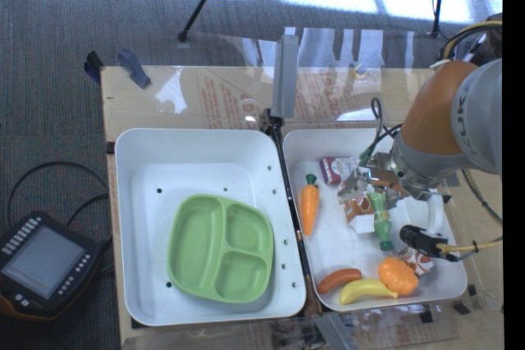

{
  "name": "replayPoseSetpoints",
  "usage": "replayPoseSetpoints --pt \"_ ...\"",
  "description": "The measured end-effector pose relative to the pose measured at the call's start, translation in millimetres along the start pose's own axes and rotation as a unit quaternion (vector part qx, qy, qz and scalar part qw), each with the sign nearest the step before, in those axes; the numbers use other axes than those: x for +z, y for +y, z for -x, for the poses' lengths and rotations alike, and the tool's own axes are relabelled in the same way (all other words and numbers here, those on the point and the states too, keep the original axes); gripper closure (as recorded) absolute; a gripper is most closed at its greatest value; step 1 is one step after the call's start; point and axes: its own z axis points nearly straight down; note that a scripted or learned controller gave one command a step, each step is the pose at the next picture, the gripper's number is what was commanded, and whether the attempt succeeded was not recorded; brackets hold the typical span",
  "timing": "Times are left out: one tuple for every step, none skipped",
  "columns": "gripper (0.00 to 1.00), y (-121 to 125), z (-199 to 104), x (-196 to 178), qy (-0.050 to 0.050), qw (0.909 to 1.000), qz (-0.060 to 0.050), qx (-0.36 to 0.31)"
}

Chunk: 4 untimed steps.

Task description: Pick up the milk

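Note:
A small red and white carton (pixel 335 169), which looks like the milk, lies near the back of the right bin (pixel 328 145). My gripper (pixel 362 183) hangs low over the bin just right of the carton, above a brown packet (pixel 358 210) and a green bottle (pixel 382 219). The grey arm with its orange band (pixel 439 106) reaches in from the right and hides part of the bin behind it. Nothing can be seen held in the gripper.
The right bin also holds a carrot (pixel 309 207), a sausage (pixel 339 280), a banana (pixel 367 289), an orange fruit (pixel 399 276), a white bottle (pixel 433 217) and a red and white can (pixel 422 261). A green divided plate (pixel 221 247) lies in the left bin (pixel 139 176).

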Motion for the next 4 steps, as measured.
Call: replayPoseSetpoints --pt "1.00 -0.3 0.8 -8.6 0.001 1.0000 -0.001 0.002" --pt "1.00 18.8 -9.7 21.0 0.001 0.9972 0.010 0.073" --pt "1.00 -14.8 -64.3 -84.6 -0.001 0.9946 0.001 0.103" --pt "1.00 -25.4 -74.1 -78.7 -0.001 0.9980 0.000 -0.063"
